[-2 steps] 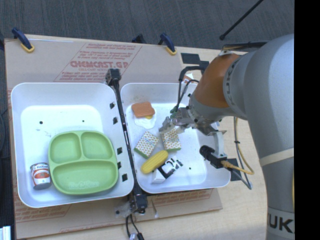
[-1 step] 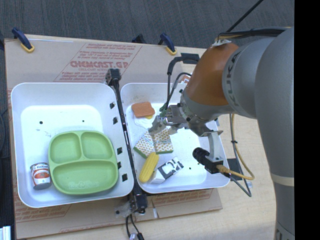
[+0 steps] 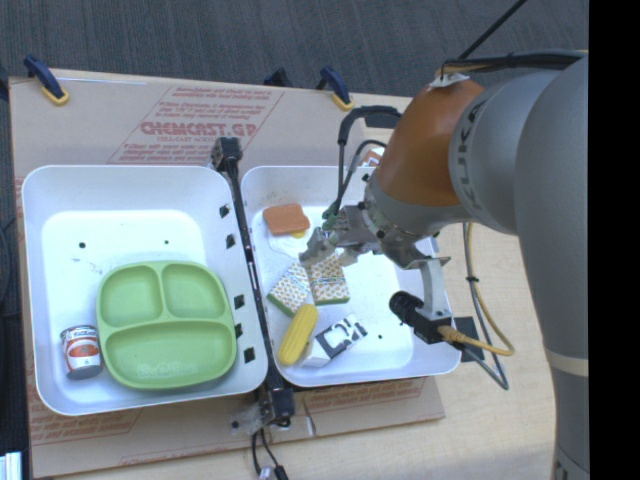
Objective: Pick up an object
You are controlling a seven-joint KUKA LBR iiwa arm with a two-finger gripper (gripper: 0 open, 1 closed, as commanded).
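Arm (image 3: 470, 158) comes in from 3 o'clock, wrist over the right bin (image 3: 420, 358). Gripper (image 3: 325, 248) sits near that bin's centre, tips pointing toward 8 o'clock. Can't tell if the fingers are open or closed; they blur into the items under them.

Right bin contents:
- Orange sponge (image 3: 286, 219), at 10 o'clock from the tips, near but apart.
- Patterned cloth (image 3: 328, 283), directly at 6 o'clock, just beside or touching the tips; can't tell which.
- Checked cloth (image 3: 291, 290), at 7 o'clock, touching the patterned one.
- Corn cob (image 3: 298, 334), further out at 7 o'clock, against the bin's left wall.
- Black-and-white block (image 3: 340, 337), at 6 o'clock, near the front wall.

Nothing visibly between the fingers.

Left bin (image 3: 60, 198): green divided plate (image 3: 166, 324) in the front half, small can (image 3: 82, 351) at its 9 o'clock.
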